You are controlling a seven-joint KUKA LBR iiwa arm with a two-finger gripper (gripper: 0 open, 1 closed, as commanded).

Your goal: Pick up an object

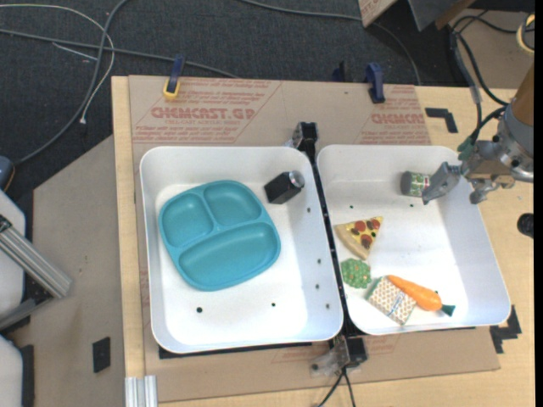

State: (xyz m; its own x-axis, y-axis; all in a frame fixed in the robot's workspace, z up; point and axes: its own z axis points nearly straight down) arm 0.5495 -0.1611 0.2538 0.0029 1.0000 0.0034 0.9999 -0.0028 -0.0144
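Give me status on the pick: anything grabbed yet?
Done: the gripper has reached the right bin, fingers spread. In hand: nothing sits between them; the small green can lies just beside the gripper. Left: close on an object and lift. Pizza slice, carrot and the rest lie untouched.

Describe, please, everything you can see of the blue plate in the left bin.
The blue plate is a teal tray with rounded corners that looks like matte plastic. Raised ridges divide it into three compartments: two smaller ones at the far side and one long one nearer the camera. It lies flat, right side up, turned a little askew, on the floor of the left bin, toward that bin's left wall. Nothing lies in it, and nothing but the bin floor touches it.
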